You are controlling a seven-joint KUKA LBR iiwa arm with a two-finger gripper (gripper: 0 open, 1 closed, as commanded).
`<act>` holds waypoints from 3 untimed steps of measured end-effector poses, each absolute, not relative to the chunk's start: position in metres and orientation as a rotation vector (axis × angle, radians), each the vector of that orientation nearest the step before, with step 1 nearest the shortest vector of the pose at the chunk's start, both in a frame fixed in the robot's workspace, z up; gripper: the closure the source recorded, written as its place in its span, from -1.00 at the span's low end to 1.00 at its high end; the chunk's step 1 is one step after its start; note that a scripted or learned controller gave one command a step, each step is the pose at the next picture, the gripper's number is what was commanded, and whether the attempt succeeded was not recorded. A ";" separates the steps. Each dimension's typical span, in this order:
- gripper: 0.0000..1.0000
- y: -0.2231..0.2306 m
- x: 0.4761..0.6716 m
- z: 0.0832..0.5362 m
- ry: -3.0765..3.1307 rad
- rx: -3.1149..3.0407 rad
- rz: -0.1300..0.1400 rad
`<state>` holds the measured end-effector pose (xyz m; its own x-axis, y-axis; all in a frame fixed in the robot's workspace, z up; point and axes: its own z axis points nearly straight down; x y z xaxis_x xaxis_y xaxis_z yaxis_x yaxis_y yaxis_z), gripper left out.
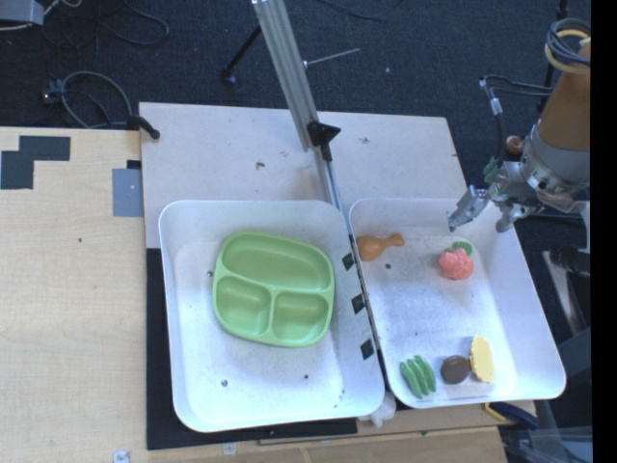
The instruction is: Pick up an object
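No legible txt, labels, brand names, nos. or signs anywhere: not on bins, tray, bench or arm.

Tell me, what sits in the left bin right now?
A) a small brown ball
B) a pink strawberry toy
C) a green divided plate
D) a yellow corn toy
C: the green divided plate lies alone in the left bin, while the pink, yellow and brown toys all lie in the right bin.
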<state>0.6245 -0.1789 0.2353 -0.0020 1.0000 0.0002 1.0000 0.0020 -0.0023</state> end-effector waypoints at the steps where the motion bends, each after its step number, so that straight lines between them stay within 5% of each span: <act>1: -1.00 -0.179 0.625 0.235 -2.224 -2.216 0.003; 3: -1.00 -0.187 0.620 0.121 -2.216 -2.217 0.007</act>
